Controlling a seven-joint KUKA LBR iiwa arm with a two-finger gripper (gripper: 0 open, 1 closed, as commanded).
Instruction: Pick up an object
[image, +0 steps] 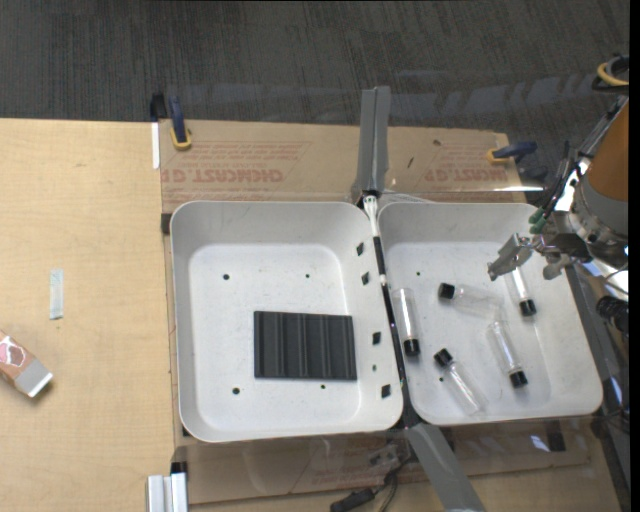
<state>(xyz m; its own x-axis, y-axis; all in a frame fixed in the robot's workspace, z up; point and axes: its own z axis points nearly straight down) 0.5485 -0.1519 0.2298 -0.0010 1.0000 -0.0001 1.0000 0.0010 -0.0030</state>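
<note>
Several clear tubes with black caps lie in the right bin (580, 395). One tube (407, 318) rests along the bin's left wall, another tube (468, 297) lies near the middle, and a third tube (456, 377) sits toward the front. My gripper (528, 264) hangs over the bin's upper right part, open, with nothing between its fingers. A further tube (521, 292) lies just below the fingertips. In the left bin (200, 240) sits a black ridged tray (305, 346).
A grey divider post (374, 140) stands between the bins at the back. Clamps (178, 128) hold the cardboard sheet behind the bins. On the wooden bench at left lie a small grey strip (56, 294) and a red-and-white block (22, 367).
</note>
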